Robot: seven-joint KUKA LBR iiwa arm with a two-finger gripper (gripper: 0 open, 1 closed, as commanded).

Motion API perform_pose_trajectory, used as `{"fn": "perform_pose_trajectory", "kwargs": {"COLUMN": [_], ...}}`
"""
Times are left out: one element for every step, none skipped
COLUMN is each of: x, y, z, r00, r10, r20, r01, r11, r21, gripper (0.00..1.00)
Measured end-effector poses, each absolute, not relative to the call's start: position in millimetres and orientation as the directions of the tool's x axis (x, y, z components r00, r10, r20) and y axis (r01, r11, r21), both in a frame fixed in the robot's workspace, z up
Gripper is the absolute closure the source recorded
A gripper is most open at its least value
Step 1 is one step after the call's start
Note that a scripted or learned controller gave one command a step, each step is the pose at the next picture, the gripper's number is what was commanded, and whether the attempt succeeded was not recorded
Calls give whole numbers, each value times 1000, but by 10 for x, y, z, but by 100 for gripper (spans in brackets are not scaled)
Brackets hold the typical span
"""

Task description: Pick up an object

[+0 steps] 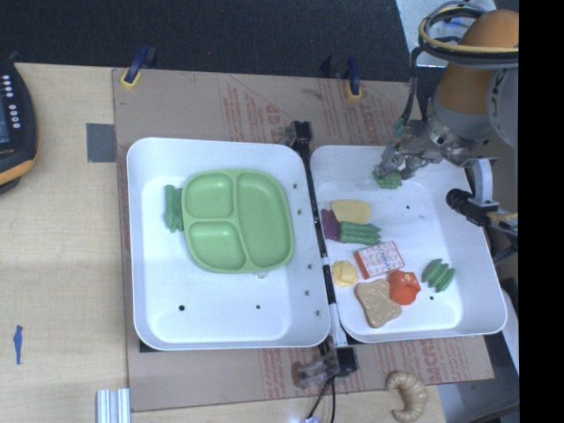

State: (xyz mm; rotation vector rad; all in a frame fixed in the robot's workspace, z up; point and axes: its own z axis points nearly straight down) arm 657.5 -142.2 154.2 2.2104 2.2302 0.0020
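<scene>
My gripper hangs over the far part of the right bin, fingers pointing down. A small dark green toy piece sits at the fingertips and looks pinched between them, just above the bin floor. Below it in the same bin lie a yellow piece, a purple piece, a green bean bundle, a red and white packet, a small yellow lump, a toast slice, a red pepper and green pods.
The left bin holds a green divided plate and a green strip beside it. A croissant lies on the bench in front of the bins. A black pendant rests at the left edge.
</scene>
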Motion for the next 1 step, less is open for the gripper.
{"fn": "perform_pose_trajectory", "kwargs": {"x": [6292], "y": [-853], "z": [2020], "r00": [-8], "r10": [1000], "r20": [2], "r01": [1000], "r11": [8], "r21": [-3], "gripper": [100]}}
